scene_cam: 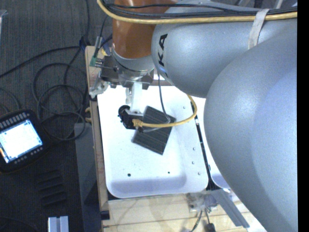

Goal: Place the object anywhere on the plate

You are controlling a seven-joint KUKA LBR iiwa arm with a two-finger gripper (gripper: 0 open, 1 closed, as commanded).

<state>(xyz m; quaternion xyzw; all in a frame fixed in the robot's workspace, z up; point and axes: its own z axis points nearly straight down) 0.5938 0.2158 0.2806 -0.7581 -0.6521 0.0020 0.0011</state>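
Note:
My gripper [151, 132] appears as a dark ribbed block hanging low over the middle of the left white bin [145, 180]. It comes down from the orange-banded wrist [137, 28] at the bin's far end. The gripper covers whatever lies directly under it. The grey arm [241, 91] fills the right side and hides most of the right bin [218, 179].
Two small dark specks [129, 174] lie on the left bin's near floor. A lit hand-held screen [19, 140] and loose black cables [58, 95] lie on the dark floor left of the bench. The bench's wooden edge [104, 197] runs along the bin's left side.

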